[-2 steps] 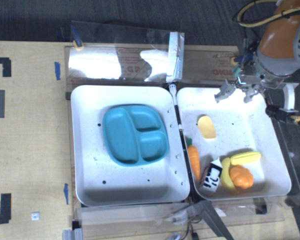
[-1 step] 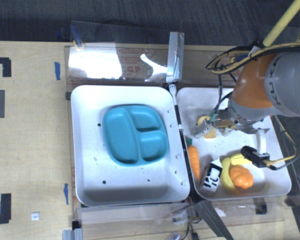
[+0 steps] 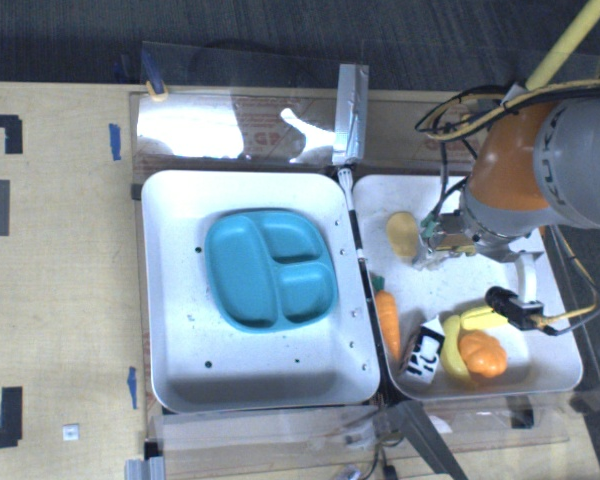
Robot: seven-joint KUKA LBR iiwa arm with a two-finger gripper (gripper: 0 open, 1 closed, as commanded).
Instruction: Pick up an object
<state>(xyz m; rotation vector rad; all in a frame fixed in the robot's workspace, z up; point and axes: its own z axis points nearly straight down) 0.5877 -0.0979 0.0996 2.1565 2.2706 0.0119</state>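
My gripper (image 3: 432, 251) is down in the right bin (image 3: 550, 268), near its back left part, reaching in from the grey and orange wrist. A pale yellow rounded object (image 3: 402, 233) lies just left of the gripper, touching or nearly touching it. An orange carrot (image 3: 388, 323) lies along the bin's left wall. A small black and white box (image 3: 425, 352) sits at the front. Beside the box is a yellow piece (image 3: 463, 323) with an orange rounded thing (image 3: 482, 354) on it.
The left bin (image 3: 170, 348) holds a blue divided plate (image 3: 270, 268) in its middle. A metal divider strip (image 3: 350, 113) stands behind the gap between the two bins. Wooden bench surface stretches to the left.
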